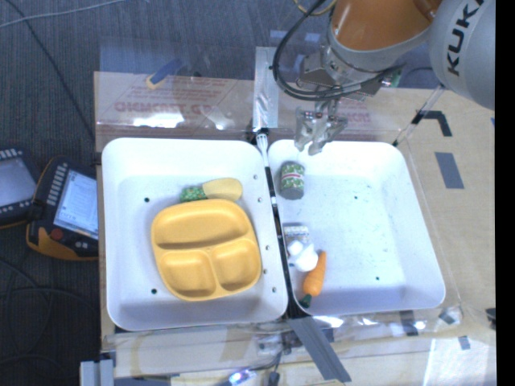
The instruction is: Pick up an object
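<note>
From my remote station, I am watching the arm [402,22] reaching in from the right, its claw [312,141] hanging over the far edge of the right bin [378,240], near that bin's far left corner. The fingers are sitting close together with only a narrow gap, and nothing is showing between them. Just in front of the claw, a small green-and-grey can [291,179] is lying by the right bin's left wall, apart from the fingertips. Further along that wall, toward the near edge, a clear-and-white wrapped item [299,246] is resting against an orange carrot [315,273], which is tilting toward the near left corner. In the left bin [129,215], a yellow divided tray [207,248] is occupying the middle, with a pale yellow piece [222,188] and a green bit [191,193] touching its far rim. A handheld pendant [64,211] is lying off the tabletop's left edge.
</note>
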Motion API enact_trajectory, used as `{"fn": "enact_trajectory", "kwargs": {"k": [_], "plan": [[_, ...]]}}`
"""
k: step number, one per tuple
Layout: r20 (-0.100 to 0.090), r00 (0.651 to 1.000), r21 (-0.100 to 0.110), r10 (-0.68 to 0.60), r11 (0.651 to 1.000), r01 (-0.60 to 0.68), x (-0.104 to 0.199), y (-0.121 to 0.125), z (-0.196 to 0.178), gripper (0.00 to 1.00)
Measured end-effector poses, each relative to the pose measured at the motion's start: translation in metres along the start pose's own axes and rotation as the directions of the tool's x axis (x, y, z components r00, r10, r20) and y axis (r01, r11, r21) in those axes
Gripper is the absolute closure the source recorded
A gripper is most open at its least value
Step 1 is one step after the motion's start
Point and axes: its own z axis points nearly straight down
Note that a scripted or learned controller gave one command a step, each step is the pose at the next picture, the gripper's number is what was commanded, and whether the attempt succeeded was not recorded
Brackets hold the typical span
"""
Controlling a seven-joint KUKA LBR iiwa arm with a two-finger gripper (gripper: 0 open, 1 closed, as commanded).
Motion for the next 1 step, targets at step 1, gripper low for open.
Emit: {"fn": "enact_trajectory", "kwargs": {"k": [1], "plan": [[0.001, 0.998, -0.002, -0.057, 0.998, 0.057, 0.0411, 0.0116, 0.0866, 1.00]]}}
